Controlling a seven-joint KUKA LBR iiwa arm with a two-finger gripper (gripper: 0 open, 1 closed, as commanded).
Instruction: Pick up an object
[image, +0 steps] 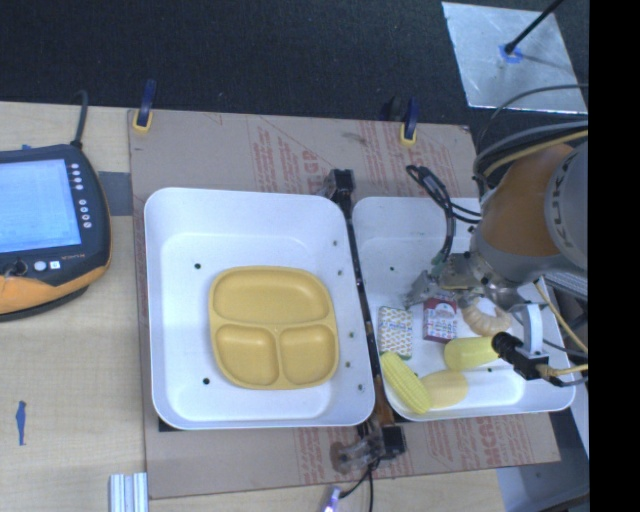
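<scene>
I had the arm (530, 210) reaching in from the right and bent low over the right bin (400, 225), with the gripper (450, 283) down among the clutter near the bin's middle. Whether the jaws were wide, narrow or closed on anything I could not tell, since the wrist and its cables covered them from above. The things on offer all lay in that bin's near half: a small red-and-white packet (440, 322) just below the gripper, a patterned packet (396, 332) beside it toward the bin's left wall, an ear of corn (405, 383) at the near left corner, a pale yellow piece (445, 389) touching the corn, another yellow piece (471, 352) just beyond that, and a tan curved thing (478, 318) partly tucked under the arm. The left bin (180, 240) held a yellow divided tray (272, 327), well apart from the gripper. A control tablet (45, 225) sat on the worktop (70, 400) at the far left. I judged this to be the reach-and-descend step, with nothing lifted yet. The next move, as I read it, called for settling the jaws squarely over one item, most likely the red-and-white packet, without nudging its neighbours, then closing and rising straight up.
</scene>
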